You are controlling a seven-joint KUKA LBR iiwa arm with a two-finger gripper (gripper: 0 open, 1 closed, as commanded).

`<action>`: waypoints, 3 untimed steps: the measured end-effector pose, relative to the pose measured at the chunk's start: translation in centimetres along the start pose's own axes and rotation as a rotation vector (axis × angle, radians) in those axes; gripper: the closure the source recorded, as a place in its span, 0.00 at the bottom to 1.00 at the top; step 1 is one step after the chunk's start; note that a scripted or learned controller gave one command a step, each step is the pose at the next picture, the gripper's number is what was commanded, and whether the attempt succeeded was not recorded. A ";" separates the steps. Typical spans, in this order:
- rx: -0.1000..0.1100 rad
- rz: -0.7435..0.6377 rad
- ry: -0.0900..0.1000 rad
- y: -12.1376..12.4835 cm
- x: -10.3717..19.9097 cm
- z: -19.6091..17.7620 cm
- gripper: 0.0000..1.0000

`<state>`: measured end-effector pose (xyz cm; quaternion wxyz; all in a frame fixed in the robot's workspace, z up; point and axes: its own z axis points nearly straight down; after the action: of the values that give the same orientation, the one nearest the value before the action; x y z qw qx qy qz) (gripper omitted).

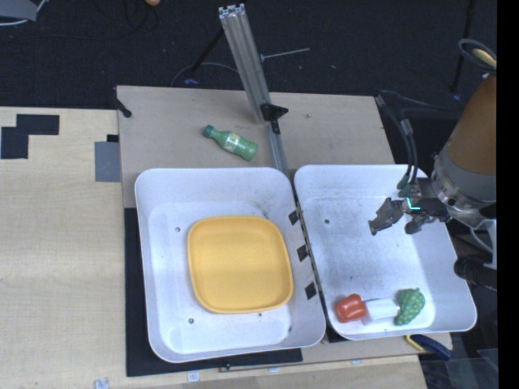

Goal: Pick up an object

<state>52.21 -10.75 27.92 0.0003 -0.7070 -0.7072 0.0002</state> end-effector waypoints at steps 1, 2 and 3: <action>0.000 0.000 0.000 0.0 0.0 0.0 0.00; 0.003 0.000 0.000 -0.8 -0.1 4.5 0.00; 0.004 0.000 0.000 -0.5 -0.6 9.0 0.00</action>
<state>51.73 -11.38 18.93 0.0018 -0.7070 -0.7072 0.0015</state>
